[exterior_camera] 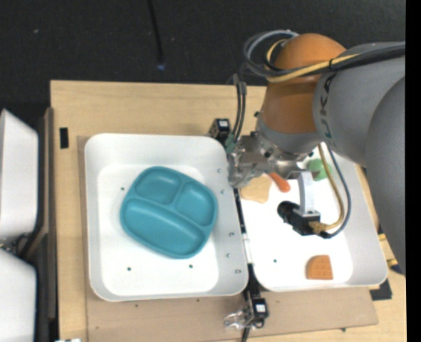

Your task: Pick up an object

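Arm point(370, 98): in from the right, grey bulk over the right bin's far corner, orange band point(295, 109) facing us.
Gripper point(246, 172): low over the right bin point(285, 261), right by the wall shared with the left bin point(94, 212). Apart or together? Can't tell, the wrist hides it.
Tan slice point(255, 190): flat on the right bin's floor, just beside the gripper, on its near side. Touching it or not, can't say. Nothing seen clamped.
Red bit point(281, 184): small, just right of the tan slice, partly under the wrist.
Green bit point(314, 168): peeking out by the arm, further right and back.
Orange wedge point(320, 267): alone near the right bin's front edge, well apart from the gripper.
Plate point(169, 211): teal, three compartments, flat in the middle of the left bin, well clear of the action.
Bench point(142, 105): pale wood, both bins side by side on it, walls touching.
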Action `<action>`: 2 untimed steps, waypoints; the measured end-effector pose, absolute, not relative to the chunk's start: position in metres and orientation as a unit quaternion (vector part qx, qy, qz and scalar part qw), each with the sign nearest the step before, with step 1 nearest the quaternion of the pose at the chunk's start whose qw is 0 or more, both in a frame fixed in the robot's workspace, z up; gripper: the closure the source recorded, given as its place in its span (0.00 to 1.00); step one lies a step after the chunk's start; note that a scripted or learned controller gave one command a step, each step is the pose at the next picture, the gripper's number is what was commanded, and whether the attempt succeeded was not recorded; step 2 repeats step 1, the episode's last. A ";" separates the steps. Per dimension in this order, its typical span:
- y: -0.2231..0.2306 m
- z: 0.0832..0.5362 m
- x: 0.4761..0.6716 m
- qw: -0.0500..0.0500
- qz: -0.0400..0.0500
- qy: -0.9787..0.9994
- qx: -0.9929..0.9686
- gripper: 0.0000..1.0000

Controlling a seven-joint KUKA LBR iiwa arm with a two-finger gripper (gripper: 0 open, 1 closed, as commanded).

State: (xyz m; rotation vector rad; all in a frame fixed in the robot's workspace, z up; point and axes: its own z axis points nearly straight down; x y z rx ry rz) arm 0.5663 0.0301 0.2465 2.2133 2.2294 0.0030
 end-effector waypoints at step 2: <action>0.080 0.253 0.592 0.000 0.002 0.710 0.704 1.00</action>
